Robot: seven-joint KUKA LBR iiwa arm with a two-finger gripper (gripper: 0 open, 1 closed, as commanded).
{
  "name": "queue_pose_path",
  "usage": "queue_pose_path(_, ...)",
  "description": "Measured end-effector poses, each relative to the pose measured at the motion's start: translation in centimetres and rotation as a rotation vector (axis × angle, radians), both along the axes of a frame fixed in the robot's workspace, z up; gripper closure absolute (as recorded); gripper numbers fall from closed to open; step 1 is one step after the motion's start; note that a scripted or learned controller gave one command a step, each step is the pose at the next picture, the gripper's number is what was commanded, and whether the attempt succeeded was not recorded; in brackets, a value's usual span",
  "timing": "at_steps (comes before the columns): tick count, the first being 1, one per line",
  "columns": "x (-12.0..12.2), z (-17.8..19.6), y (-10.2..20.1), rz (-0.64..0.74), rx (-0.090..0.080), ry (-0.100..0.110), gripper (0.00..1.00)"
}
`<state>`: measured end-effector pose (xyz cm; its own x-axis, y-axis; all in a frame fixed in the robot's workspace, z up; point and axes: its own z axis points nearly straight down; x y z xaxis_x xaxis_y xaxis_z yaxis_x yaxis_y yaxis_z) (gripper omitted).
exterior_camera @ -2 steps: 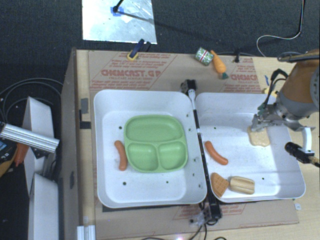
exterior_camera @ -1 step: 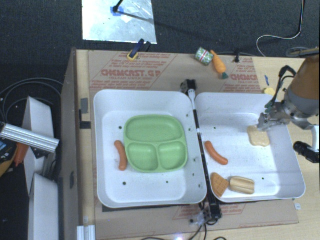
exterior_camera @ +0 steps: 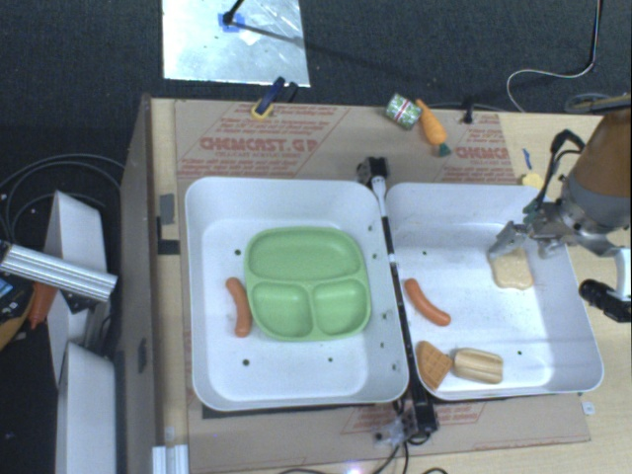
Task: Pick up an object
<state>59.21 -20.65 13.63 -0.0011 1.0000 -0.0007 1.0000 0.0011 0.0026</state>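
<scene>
My gripper (exterior_camera: 525, 237) hangs low in the right bin (exterior_camera: 464, 210), directly above the pale bread piece (exterior_camera: 513, 271). My fingers appear spread, possibly touching it; contact is unclear. Nothing is lifted yet: closing and raising remain.

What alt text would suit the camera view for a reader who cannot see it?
The gripper hovers over a pale food piece in the right bin, which also holds a sausage. The left bin holds a green tray.
</scene>
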Motion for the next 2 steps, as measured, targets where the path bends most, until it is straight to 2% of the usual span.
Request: queue_pose_path(2,0.27,-1.23,0.01,0.001,0.000,0.000,0.00)
